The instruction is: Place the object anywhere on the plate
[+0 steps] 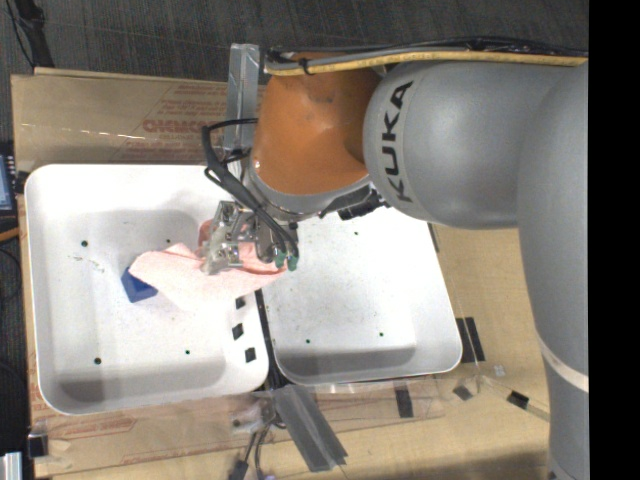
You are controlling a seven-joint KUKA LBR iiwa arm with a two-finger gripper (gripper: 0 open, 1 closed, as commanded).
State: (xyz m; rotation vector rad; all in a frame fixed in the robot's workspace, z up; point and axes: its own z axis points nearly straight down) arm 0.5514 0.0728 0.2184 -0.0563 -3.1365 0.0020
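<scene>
A pale pink plate (pixel 180 274) lies tilted in the left white bin (pixel 70 208), near its right side. A small blue object (pixel 138 287) sits at the plate's left edge, touching it. My gripper (pixel 245 249) hangs over the plate's right end, close to the wall between the two bins. Its metal body hides that end of the plate. A bit of red (pixel 208 232) shows just left of the gripper, and I cannot tell what it is. The blue object is well left of the gripper, apart from it.
The right white bin (pixel 360 308) lies under the grey arm, whose orange band (pixel 305 118) covers the back of both bins. A cardboard sheet (pixel 110 108) lies behind the left bin. Black tape marks (pixel 240 313) run along the divider.
</scene>
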